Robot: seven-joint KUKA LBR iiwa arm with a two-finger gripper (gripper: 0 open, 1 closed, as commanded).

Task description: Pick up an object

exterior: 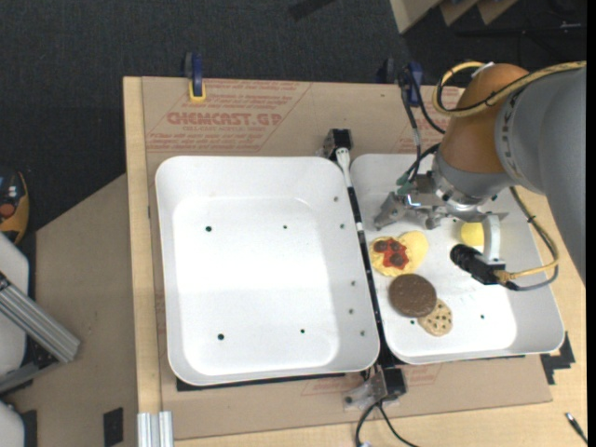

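Camera view, top-down at a slant: bench board [140, 250] w/ two shallow white bins side by side. Left bin [186, 203] is the bigger-looking one. Right bin [540, 329] holds all the small stuff. Grey arm [549, 128] w/ orange band [480, 124] comes in from the right, wrist hanging over the right bin's upper half. Gripper [438, 214] sits low over the bin, just above the objs; can't tell if it's clenched or released, nothing seen in its grasp. Objs, big to small: brown round disc [412, 294] near bin centre; yellow piece w/ red blobs [399, 252] touching it above; yellow bit [472, 234] partly hidden by the wrist; chip cookie [436, 320] touching the disc's lower right.
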